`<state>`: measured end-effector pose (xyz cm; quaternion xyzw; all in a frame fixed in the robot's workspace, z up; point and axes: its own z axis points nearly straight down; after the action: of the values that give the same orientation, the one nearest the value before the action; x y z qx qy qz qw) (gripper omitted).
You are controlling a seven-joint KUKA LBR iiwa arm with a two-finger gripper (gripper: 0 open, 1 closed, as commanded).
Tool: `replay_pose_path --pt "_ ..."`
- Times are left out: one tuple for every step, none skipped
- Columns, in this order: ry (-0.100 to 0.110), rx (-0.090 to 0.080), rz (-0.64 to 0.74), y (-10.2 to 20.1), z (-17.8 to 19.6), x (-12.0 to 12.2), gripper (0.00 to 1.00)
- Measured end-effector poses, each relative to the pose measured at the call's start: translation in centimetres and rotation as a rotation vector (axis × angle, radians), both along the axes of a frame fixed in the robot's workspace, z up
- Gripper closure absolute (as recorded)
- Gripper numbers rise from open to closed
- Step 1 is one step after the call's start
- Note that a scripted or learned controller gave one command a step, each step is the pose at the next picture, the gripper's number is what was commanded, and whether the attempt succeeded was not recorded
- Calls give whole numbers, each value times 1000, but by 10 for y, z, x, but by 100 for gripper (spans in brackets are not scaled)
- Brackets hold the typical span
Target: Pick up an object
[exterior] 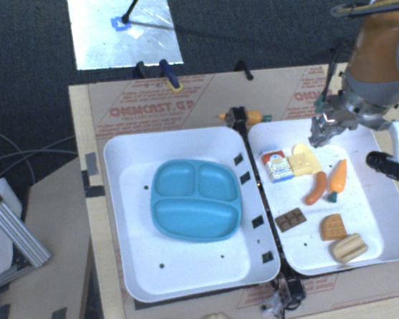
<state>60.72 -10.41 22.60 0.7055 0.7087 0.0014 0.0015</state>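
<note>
Right of the one blue plate point(194, 199), the right bin point(385, 204) holds seven toy foods.

Grey arm point(382, 60) with orange band, slanting in from the right, end effector point(321, 133) low.
</note>
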Motion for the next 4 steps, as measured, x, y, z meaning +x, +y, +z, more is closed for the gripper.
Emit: replay_pose_path --pt "2 2 5 57 -10 2 100" --pt "2 3 6 118 0 -2 100" --pt "2 1 4 167 -10 5 100" --pt "2 2 2 188 7 7 100"
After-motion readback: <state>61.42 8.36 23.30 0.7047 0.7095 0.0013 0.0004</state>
